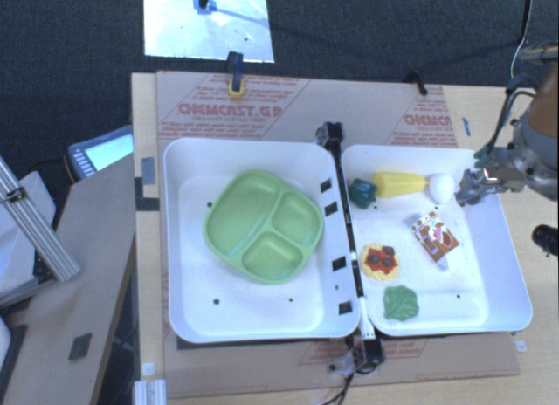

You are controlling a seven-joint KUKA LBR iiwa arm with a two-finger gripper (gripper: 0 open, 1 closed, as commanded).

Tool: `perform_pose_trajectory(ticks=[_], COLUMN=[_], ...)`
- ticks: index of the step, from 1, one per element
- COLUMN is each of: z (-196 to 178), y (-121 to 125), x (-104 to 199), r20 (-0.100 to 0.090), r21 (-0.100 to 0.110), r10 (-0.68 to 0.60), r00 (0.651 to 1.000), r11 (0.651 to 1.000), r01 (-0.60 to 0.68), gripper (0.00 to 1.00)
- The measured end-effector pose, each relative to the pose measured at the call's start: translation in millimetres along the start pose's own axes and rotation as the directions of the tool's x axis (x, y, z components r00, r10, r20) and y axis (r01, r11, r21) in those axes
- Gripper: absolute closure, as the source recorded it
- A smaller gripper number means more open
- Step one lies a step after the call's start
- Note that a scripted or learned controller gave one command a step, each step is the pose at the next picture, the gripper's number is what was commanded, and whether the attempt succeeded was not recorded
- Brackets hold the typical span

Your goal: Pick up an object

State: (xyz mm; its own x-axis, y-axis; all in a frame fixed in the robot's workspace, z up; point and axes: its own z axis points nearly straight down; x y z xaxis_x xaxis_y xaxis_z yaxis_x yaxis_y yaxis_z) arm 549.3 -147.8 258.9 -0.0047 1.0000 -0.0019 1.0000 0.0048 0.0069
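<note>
Dark carpet is surrounding a pale wooden bench [489,106], and on it two shallow white bins are sitting side by side on a sheet printed with red lettering. A silvery panel [208,10] is lying on the carpet beyond the bench's far edge.

Looking down from the fixed camera, the left bin [188,307] is carrying a light green divided plate [264,226], which is lying roughly in its middle, turned at an angle to the bin's walls.

The right bin [502,303] is holding several small things. A yellow corn cob [399,184] is lying crosswise near the far wall, with a dark teal piece [362,191] touching its left end and a white ball [441,188] at its right end. A red and white packet [435,237] is lying nearer the middle, tilted. A small round pizza toy [380,260] with red spots is sitting to its left, and a green leafy piece [401,303] is lying near the front wall.

The grey arm is reaching in from the right, and its gripper [476,183] is hanging over the far right corner of the right bin, just beside the white ball. Nothing is showing between the fingers, and whether they are spread or closed cannot be made out.
</note>
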Motion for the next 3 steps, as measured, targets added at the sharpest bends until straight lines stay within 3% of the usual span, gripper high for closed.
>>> perform_pose_trajectory(ticks=[3], z=[24], y=[-3], x=[150], r20=[-0.004], r21=[0.006], r10=[-0.005], r00=[1.000], r11=[1.000], r01=[0.005], gripper=[1.00])
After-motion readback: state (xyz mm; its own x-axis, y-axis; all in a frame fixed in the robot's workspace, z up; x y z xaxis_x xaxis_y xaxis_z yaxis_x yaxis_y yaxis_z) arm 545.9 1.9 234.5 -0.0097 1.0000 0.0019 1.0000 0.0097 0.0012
